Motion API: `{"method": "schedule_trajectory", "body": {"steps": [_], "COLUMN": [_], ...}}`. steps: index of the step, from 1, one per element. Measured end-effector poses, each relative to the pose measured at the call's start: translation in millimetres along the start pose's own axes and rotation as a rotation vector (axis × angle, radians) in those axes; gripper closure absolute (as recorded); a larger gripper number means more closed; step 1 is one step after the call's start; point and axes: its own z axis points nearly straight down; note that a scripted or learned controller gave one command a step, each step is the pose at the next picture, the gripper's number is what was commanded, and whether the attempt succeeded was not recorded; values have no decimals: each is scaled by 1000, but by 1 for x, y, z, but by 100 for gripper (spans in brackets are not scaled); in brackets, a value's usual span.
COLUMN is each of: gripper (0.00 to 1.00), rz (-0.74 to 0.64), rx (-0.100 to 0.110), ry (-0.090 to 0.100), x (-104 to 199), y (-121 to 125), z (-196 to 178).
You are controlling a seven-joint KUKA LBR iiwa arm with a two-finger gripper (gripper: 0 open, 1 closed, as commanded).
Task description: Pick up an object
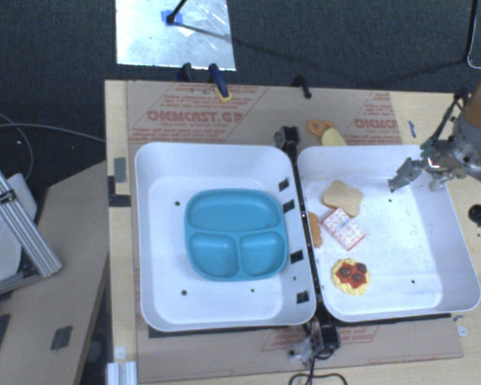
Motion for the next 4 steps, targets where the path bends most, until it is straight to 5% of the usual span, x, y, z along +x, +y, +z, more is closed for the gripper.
{"method": "schedule_trajectory", "body": {"steps": [1,2,3,4], "gripper": [0,0,0,0], "rz": [3,2,-7,-2], "rx": [-6,-17,-8,-3], "ry": [-2,-9,-1,-1], "x": [-4,23,69,67], "y": [-45,-86,-25,-25], "z": [110,102,57,14]}}
